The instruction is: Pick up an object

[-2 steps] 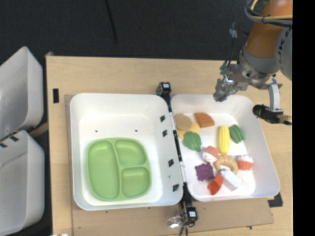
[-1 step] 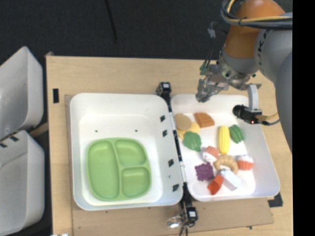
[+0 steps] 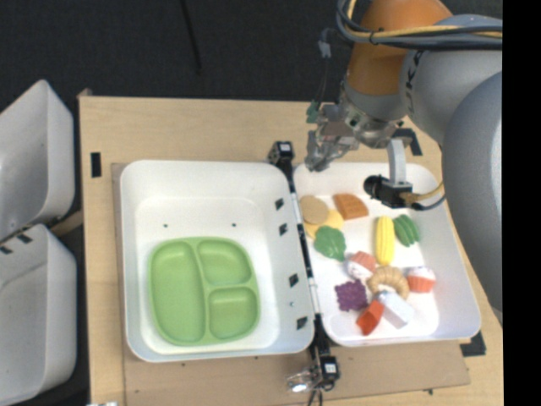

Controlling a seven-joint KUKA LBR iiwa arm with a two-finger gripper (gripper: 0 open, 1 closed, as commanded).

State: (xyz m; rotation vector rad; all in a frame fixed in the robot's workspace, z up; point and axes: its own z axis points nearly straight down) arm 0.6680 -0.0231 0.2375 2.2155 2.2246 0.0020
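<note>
Hand [image 3: 319, 161] hovers over far-left corner of right bin [image 3: 452, 307] — can't tell if it's open or closed. Toy food pile [image 3: 372, 256] sits nearer, mid-bin. Better bet: drop straight onto isolated piece like corn [image 3: 384, 238], not clump — cleaner grab.

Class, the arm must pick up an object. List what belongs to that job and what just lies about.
Job:
gripper
right bin
corn cob
green leaf
purple grapes
croissant
orange bread slice

Lying about:
left bin
green divided tray
</note>
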